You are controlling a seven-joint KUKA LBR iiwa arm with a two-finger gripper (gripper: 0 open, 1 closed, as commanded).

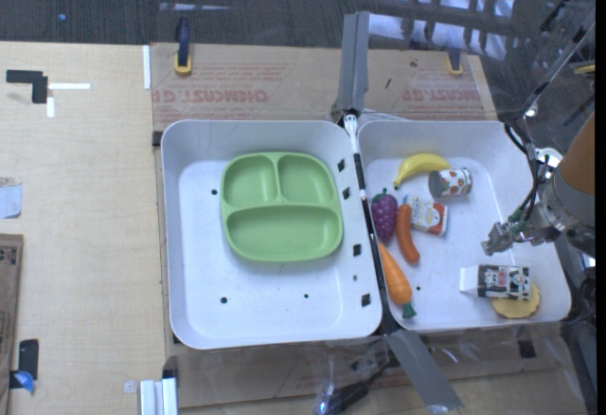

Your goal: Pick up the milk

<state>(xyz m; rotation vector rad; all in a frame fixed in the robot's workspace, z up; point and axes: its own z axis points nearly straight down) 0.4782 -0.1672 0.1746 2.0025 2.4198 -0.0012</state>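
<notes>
Spanning the frame from the left edge, a pale wood counter [76, 214], with brown printed cardboard under two bins. Sitting side by side at centre: left bin [189, 243] and right bin [492, 143], both shallow and white, rims touching along a middle seam. Filling most of the left bin, a green divided plate [282, 207], three compartments, lying flat. Entering at the right edge, the arm [579, 181], grey with an orange patch, ending in the hand [500, 238] just inside the right bin's right side. Hand state: cannot tell how far open, too small and cluttered to read; nothing seen between its tips. Lying in the lower right of the right bin, just below the hand and apart from it: milk [495, 280], a small carton on its side, black-and-white print, its right end touching a tan round cookie [517, 305]. Along the right bin's left wall, low in the frame, a carrot [396, 280], tilted, green end down. Above it, a red sausage [407, 235] beside purple grapes [383, 214]. Near the top of that bin, a banana [420, 166], curved. Just right of and below the banana, a can [451, 183] on its side. Between can and sausage, a small red-and-white packet [429, 215]. At the top left of the cardboard, a yellow clamp [182, 63].
</notes>
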